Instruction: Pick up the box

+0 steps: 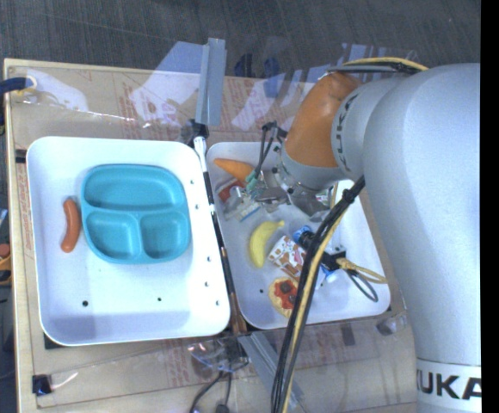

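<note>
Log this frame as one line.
phase: reaching | gripper: low in right bin, near carrot | box: lying beside banana, not held | left bin: blue tray, sausage

Dark grey carpet floor (86,15) around a pale wooden bench (103,89).

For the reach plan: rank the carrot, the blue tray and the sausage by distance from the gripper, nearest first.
From the gripper in the right bin:
1. Carrot, same bin, just beside it.
2. Blue tray, left bin's middle.
3. Sausage, left bin's far left side.

I see the box (285,253), small with red-and-white print, lying tilted in the right bin (366,231), just beside the banana (263,241).
</note>
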Available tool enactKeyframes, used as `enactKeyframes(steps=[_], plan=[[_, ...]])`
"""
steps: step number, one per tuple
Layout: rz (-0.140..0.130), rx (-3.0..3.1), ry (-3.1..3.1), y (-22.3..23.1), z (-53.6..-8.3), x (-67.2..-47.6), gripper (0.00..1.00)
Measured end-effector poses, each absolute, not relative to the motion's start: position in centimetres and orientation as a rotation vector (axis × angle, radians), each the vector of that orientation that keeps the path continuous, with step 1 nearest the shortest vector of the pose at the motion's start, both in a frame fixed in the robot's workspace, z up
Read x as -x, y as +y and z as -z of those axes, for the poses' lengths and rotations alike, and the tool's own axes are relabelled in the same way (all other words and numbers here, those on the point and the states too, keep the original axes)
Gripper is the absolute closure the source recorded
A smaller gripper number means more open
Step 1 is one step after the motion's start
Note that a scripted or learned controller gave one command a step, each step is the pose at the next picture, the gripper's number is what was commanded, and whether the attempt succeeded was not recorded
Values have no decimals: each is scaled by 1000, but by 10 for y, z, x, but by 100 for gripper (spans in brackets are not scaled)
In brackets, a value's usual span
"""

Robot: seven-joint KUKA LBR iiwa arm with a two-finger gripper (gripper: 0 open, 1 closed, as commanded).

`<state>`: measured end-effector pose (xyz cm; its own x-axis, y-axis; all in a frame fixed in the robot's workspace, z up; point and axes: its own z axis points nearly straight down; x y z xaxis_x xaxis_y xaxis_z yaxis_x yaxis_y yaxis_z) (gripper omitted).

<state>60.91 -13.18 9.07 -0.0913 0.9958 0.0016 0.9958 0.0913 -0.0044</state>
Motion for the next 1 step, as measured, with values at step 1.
enactKeyframes(steps=[1], plan=[[-2,2055,-2373,-118,-92,-656,0]])
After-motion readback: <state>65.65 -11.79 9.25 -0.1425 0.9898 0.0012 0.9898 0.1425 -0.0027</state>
